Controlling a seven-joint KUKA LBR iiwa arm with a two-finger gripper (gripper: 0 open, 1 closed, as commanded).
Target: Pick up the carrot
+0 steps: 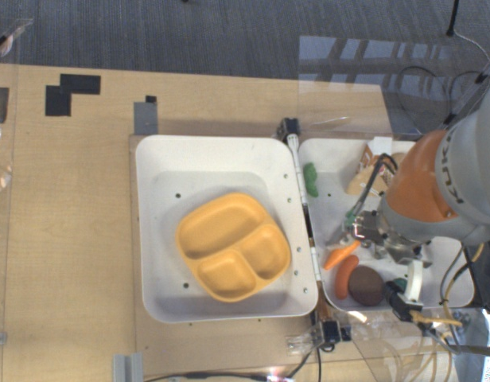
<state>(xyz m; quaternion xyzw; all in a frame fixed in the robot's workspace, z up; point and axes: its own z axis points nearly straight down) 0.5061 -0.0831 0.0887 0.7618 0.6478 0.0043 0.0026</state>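
Note:
The carrot [340,257], small and orange, lies at a slant near the left wall of the right bin [328,213]. My gripper [363,234] hangs low over the bin, just above and to the right of the carrot's upper end, touching or nearly touching it. The grey wrist and orange band [420,185] cover much of the bin behind it. Whether the carrot is held cannot be made out.
A dark brown round object [366,286] with an orange piece [341,283] beside it sits just below the carrot. A green item [310,178] and a beige item [359,178] lie at the bin's far side. A yellow divided plate [233,247] rests in the left bin [161,213].

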